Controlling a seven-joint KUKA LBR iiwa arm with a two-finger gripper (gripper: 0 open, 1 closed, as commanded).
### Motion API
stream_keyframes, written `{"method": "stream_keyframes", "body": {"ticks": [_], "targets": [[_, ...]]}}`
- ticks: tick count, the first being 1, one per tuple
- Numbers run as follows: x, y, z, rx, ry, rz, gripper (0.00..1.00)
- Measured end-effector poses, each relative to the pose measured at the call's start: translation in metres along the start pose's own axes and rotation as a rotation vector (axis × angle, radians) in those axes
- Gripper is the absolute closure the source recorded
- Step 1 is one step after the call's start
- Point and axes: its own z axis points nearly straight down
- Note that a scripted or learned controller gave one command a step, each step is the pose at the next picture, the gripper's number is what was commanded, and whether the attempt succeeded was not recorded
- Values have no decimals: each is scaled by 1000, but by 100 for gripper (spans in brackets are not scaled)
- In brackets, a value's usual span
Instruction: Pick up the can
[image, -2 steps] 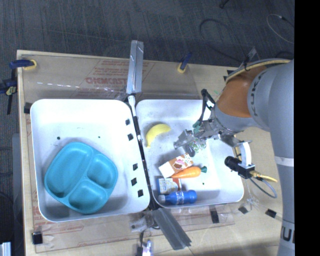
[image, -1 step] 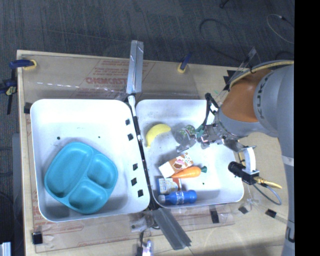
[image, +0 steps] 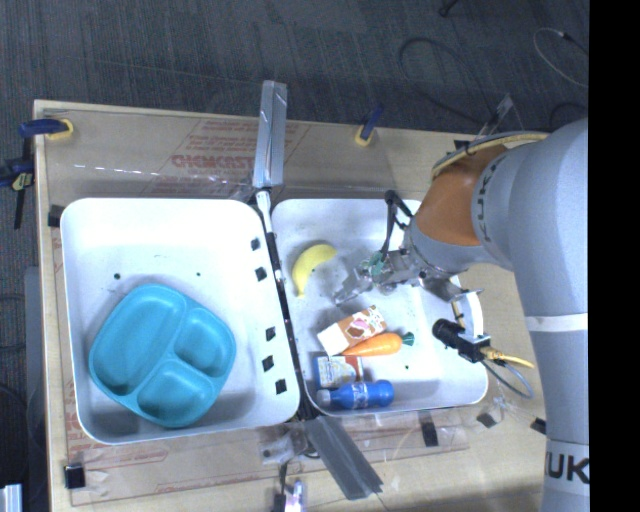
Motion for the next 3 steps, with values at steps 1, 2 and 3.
{"method": "stream_keyframes", "body": {"ticks": [1,2,3], "targets": [[-9,59,-27,-3,-2,58,0],[-7,61,-38,-1,-2,48,100],[-7,61,-38,-1,-1,48,0]]}}
